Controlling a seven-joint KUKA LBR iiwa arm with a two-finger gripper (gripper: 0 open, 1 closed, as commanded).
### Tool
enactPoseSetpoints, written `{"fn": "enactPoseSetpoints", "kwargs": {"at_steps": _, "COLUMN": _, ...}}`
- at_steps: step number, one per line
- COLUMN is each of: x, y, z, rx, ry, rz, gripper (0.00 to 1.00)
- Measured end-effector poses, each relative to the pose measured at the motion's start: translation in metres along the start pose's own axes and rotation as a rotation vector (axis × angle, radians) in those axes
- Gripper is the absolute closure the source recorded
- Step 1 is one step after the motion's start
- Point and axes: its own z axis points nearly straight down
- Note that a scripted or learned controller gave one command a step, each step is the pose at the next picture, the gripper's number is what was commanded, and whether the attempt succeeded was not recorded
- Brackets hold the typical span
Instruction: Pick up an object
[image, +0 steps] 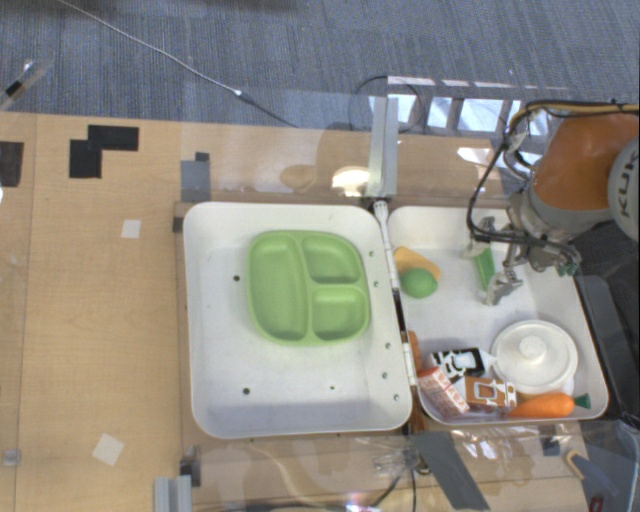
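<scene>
My gripper (498, 284) hangs over the upper part of the right bin (590, 340), below the arm's orange band. A small green oblong object (485, 267) sits right against its left side; I cannot tell whether it is gripped. Further left in that bin lie a yellow piece (420, 262) and a green ball (419, 284). A white round bowl (536, 352) stands below the gripper. Along the bin's front edge are an orange carrot (543, 405), a brown packet (446, 391) and a black-and-white item (459, 361).
The left bin (215, 390) holds a green divided plate (306, 286) near its middle. A metal post (383, 150) rises behind the divider between the bins. Cables loop off the arm's wrist at the upper right. Bare wooden bench stretches to the left.
</scene>
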Motion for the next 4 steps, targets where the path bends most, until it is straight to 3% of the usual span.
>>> {"fn": "enactPoseSetpoints", "kwargs": {"at_steps": 1, "x": -0.022, "y": 0.056, "z": 0.001, "rx": -0.002, "ry": 0.002, "rz": 0.01, "gripper": 0.0}}
{"fn": "enactPoseSetpoints", "kwargs": {"at_steps": 2, "x": -0.026, "y": 0.054, "z": -0.015, "rx": 0.003, "ry": -0.014, "rz": 0.01, "gripper": 1.0}}
{"fn": "enactPoseSetpoints", "kwargs": {"at_steps": 3, "x": -0.024, "y": 0.016, "z": -0.048, "rx": -0.002, "ry": 0.002, "rz": -0.218, "gripper": 1.0}}
{"fn": "enactPoseSetpoints", "kwargs": {"at_steps": 4, "x": -0.001, "y": -0.019, "z": -0.087, "rx": -0.002, "ry": 0.002, "rz": -0.563, "gripper": 1.0}}
